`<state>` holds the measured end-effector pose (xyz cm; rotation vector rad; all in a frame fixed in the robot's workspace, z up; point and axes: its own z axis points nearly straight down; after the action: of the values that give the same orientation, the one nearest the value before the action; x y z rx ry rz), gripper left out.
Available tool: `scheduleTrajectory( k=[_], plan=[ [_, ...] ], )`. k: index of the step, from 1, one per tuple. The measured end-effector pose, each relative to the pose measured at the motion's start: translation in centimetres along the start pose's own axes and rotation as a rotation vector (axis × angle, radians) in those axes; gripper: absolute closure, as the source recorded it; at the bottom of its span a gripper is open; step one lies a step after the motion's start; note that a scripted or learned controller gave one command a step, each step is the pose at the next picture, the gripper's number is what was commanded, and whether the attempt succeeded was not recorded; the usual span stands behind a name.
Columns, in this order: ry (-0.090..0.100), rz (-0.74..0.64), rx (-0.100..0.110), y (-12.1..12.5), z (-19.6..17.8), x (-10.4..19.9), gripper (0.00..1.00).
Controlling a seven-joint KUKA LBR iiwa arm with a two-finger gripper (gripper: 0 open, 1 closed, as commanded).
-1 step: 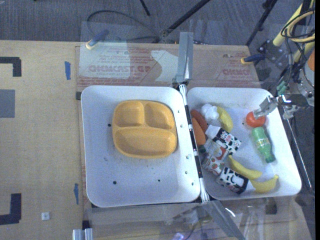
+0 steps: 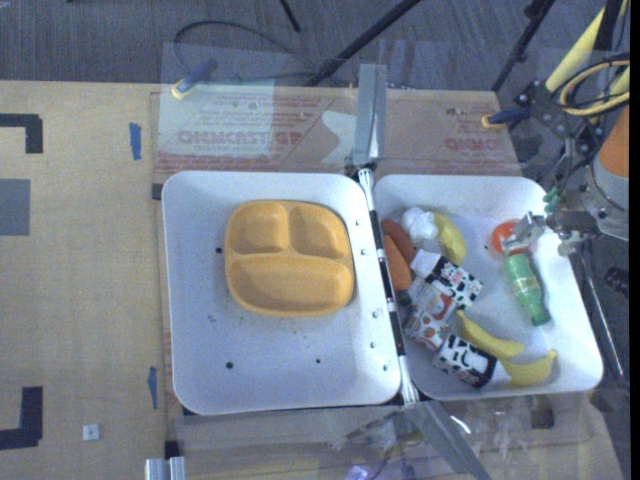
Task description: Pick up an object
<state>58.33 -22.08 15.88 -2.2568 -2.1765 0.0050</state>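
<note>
The right bin (image 2: 590, 368) holds a jumble of small objects. A green bottle (image 2: 526, 286) lies near its right wall, with a red tomato (image 2: 505, 236) just above it. Two yellow bananas (image 2: 505, 353) lie at the front right beside cow-patterned cartons (image 2: 450, 308). An orange sausage (image 2: 398, 251), a white lump (image 2: 420, 224) and a yellow fruit (image 2: 451, 238) sit toward the bin's left. My gripper (image 2: 548, 233) hovers over the bin's right rim, just right of the tomato, open with nothing between its fingers.
The left bin (image 2: 200, 348) carries a yellow divided plate (image 2: 290, 258). A metal divider (image 2: 385, 278) separates the two bins. Cables and stand legs crowd the far right behind the arm (image 2: 612, 168).
</note>
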Motion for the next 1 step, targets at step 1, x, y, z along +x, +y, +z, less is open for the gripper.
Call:
scheduleTrajectory(
  k=[1],
  plan=[
    [-0.004, 0.036, -0.024, -0.66, 1.61, 0.22, 0.00]
  ],
)
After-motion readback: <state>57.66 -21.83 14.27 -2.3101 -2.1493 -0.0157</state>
